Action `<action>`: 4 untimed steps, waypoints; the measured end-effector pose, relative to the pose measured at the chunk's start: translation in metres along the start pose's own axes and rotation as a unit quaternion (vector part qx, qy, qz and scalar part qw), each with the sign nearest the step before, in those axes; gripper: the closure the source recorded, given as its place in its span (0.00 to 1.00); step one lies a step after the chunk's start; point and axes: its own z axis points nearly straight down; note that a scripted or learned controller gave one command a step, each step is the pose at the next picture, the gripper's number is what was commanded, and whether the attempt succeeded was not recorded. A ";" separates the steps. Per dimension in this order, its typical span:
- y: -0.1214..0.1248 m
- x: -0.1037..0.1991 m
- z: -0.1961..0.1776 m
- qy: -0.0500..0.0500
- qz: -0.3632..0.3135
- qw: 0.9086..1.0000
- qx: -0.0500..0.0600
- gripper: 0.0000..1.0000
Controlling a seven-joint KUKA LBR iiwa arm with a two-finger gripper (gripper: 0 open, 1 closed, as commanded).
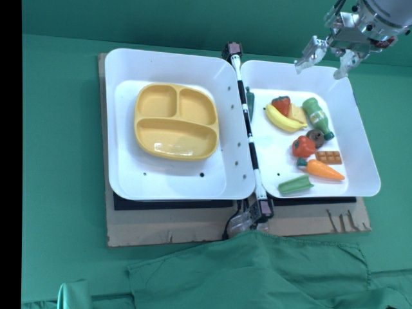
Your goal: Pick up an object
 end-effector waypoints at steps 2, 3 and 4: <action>-0.011 -0.027 -0.031 -0.001 0.002 1.000 -0.004 1.00; 0.013 0.053 -0.021 0.001 -0.004 1.000 0.000 1.00; -0.017 0.047 0.033 0.001 0.001 1.000 0.004 1.00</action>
